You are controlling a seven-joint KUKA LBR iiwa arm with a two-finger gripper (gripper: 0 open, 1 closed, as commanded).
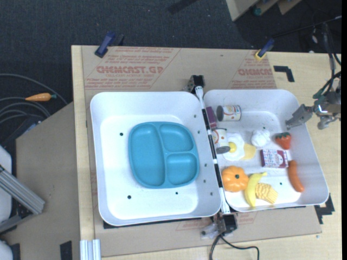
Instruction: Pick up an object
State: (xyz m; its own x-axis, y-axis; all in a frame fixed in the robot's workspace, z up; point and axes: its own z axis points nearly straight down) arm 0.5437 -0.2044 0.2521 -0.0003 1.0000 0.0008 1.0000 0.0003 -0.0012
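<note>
- Near the right wall of the right bin lies a small red strawberry-like toy, the object closest to the gripper.
- Just above and to the right of it, over the bin's right rim, hangs the gripper. Its two grey fingers stand spread apart with nothing between them, and they touch none of the objects.
- Beside the red toy sits a white bulb-shaped piece, and below them lies a purple and white carton on its side.
- An orange sausage-shaped toy lies along the right wall, below the carton.
- Toward the bin's near edge, a round orange fruit touches a banana, with a ridged yellow piece against the banana.
- A fried-egg toy lies near the divider, and a small can lies on its side at the far end.
- Across the divider, the left bin holds a blue divided plate lying flat near its centre.
- Both bins rest on a brown cardboard sheet held by clamps.
</note>
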